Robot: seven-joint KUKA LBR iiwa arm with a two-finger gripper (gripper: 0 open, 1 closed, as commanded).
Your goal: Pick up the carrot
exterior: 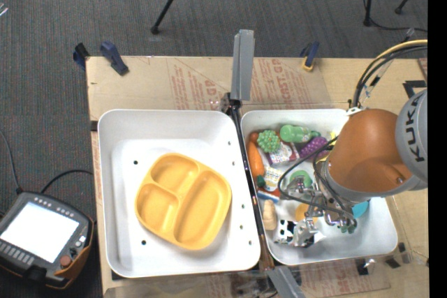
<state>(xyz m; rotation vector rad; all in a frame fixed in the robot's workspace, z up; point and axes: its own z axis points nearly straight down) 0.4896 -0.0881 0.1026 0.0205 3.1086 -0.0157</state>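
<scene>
Camera view: I see two white bins side by side on the cardboard-covered tabletop [174,84]. Left bin [126,129] carries a yellow divided plate [184,200], three compartments, sitting a bit tilted toward the middle of the bin.

Right bin [380,234] is cluttered with toy food. The carrot [256,159] lies along the bin's left wall, orange, roughly lengthwise, just left of the green broccoli-like piece [268,141]. Behind that a green pepper-shaped toy [295,132] and purple grapes [314,146] near the back wall. A black-and-white cow-pattern item [286,230] sits at the front, with a tan piece [269,215] just left of it.

The arm comes in from the right, orange band [367,153] hanging over the right half of that bin, grey link above it with cables looping up. The gripper [318,216] is down low in the bin's front-middle area, close to the cow-pattern item and well apart from the carrot. It sits in a mess of metal and clutter, so I cannot tell how the jaws stand, and I see nothing clearly between them.

Carrot looks untouched, lying free in the bin.

Off the tabletop at lower left, the teach pendant [42,237] lies on the grey carpet. Blue clamps [113,56] grip the board's back edge, tripod legs stand beyond.
</scene>
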